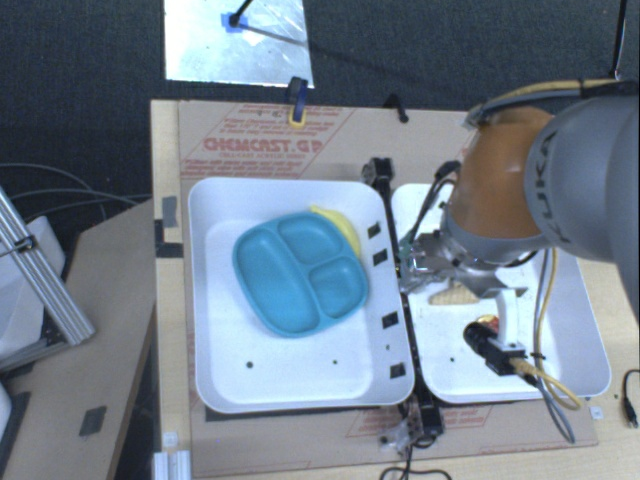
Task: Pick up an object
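grey arm [560, 183] over right bin [590, 363], blue tray [298, 272] in left bin [215, 298]

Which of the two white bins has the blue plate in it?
The left bin. The blue divided plate lies in it; the robot arm hangs over the right bin.

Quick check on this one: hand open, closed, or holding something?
Hand: cannot be told; the arm's wrist hides it from above, low over the right bin near its left wall.
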`<action>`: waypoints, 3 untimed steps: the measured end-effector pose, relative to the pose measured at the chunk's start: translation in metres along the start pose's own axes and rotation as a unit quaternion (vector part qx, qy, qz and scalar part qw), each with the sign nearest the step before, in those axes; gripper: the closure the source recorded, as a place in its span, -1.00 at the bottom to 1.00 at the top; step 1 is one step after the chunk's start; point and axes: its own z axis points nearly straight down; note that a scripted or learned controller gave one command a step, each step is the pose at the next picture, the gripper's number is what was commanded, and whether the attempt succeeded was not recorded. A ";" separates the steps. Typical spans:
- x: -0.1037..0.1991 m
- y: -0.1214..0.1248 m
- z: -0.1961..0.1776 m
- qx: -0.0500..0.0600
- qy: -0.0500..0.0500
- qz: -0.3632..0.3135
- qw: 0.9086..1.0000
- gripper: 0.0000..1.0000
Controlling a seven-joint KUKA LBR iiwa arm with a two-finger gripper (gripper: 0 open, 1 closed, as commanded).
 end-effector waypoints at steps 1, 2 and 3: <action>-0.008 -0.024 -0.172 -0.007 -0.001 0.002 1.000 1.00; 0.037 -0.019 -0.165 -0.003 -0.001 0.001 1.000 1.00; 0.090 -0.001 -0.188 -0.003 -0.001 0.002 1.000 1.00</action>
